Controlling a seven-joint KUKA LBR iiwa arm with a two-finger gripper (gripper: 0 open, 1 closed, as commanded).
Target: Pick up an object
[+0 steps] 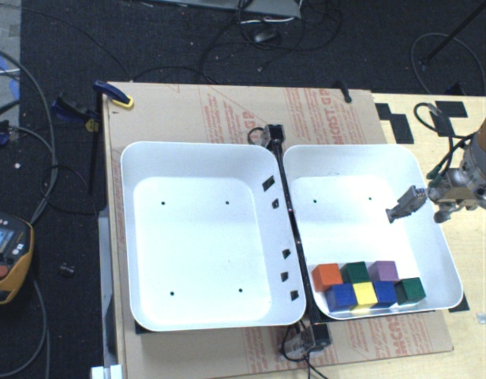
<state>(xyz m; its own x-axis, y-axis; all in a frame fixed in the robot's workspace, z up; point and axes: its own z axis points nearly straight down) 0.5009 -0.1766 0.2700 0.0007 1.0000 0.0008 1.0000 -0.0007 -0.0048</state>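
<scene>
Two shallow white bins sit side by side on the counter [227,113], which is covered with a brown cardboard sheet; the left bin [140,180] and the right bin [432,227] touch along a dark seam with small black clips.

Seven small blocks lie in the right bin, packed together in its near part, in two rows; the far row holds an orange block [327,275], a dark green block [355,272] and a purple block [383,271]; the near row holds a blue block [340,296], a yellow block [364,294], a second blue block [385,292] and a green block [410,290]; each touches its neighbours, so no block has free sides all round, and the near wall of the bin stands just beside the near row.

The claw [405,205] hangs over the right bin's far right part, well apart from the blocks, at the end of the grey arm [460,184] reaching in from the right; nothing shows between its fingers, and how far they are spread I cannot tell.

One blue-and-yellow clamp [114,95] grips the counter's far left corner; cables trail over the dark floor [61,46]; a yellow-and-black device [6,255] lies on the floor to the left.
</scene>
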